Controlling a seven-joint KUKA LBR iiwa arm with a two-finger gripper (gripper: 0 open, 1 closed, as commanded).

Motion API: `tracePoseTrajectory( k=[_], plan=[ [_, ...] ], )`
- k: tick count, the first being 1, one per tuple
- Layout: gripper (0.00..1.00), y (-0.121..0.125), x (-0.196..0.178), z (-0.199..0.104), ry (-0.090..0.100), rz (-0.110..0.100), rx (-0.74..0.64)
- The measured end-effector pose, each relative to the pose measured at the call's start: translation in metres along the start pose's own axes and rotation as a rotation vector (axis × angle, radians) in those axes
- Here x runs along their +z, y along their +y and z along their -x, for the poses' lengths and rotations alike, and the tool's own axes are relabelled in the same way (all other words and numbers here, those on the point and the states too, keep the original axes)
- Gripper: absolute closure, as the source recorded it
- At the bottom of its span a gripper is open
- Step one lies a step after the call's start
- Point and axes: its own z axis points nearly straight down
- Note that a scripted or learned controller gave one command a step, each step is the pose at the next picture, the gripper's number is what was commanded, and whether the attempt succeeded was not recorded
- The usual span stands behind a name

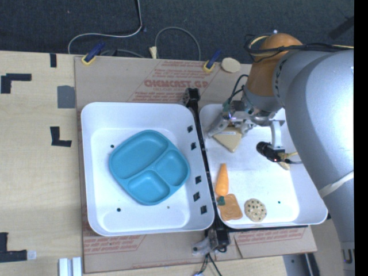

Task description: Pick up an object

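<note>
**Grasp attempt at the wedge, right bin, far-left corner**

The gripper is seen low in the right bin, directly over a pale wedge, perhaps a cheese or sandwich piece. The fingers are judged to be spread fairly wide, reaching down at the wedge's far edge; whether it is actually caught between them cannot be told, so no hold is recorded.

Other candidates in the same bin: a carrot near the left wall, a brown slab just beyond its near end, and a cookie beside that. A blue tray lies in the left bin.

Step in hand, as judged: descent or closing on the wedge. Next move would call for the fingers to be closed squarely across the wedge's sloped sides, then a straight lift; slippage off the taper is the likely failure.
</note>
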Motion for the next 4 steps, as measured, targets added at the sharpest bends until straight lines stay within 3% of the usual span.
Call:
tracePoseTrajectory(
  k=[4],
  plan=[
    [0.0,0.001,-0.0003,0.0,-0.003,0.006,0.001]
  ],
)
